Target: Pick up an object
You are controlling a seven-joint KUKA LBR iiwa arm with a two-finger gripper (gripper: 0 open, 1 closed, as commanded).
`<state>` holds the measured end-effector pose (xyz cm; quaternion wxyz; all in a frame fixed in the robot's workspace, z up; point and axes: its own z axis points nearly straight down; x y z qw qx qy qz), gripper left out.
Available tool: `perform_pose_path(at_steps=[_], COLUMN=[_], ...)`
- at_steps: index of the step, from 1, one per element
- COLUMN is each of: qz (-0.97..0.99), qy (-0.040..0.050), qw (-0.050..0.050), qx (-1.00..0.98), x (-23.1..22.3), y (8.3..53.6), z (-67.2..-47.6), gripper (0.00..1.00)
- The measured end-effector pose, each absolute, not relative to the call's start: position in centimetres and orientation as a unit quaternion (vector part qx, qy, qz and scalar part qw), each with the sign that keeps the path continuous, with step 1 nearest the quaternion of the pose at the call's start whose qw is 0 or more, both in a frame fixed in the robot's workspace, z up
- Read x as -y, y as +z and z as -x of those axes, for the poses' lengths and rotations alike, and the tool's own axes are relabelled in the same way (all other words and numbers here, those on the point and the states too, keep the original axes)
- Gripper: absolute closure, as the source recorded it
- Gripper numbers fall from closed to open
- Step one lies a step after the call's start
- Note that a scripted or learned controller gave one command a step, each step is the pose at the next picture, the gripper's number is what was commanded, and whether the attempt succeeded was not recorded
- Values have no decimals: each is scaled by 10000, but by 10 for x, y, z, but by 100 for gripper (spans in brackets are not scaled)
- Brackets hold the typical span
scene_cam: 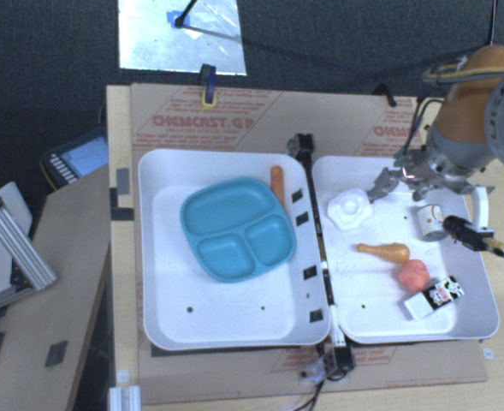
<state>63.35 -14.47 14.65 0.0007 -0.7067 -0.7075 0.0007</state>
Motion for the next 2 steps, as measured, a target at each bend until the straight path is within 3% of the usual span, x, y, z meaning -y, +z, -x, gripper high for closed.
perform_pose_path(at_steps=[1, 2], qz=[7068, 7070], qy=[9, -3], qw=[12, -6], qx=[7074, 7072], x=[143, 143], y=[87, 85], z=[-626, -627], gripper=[0, 0])
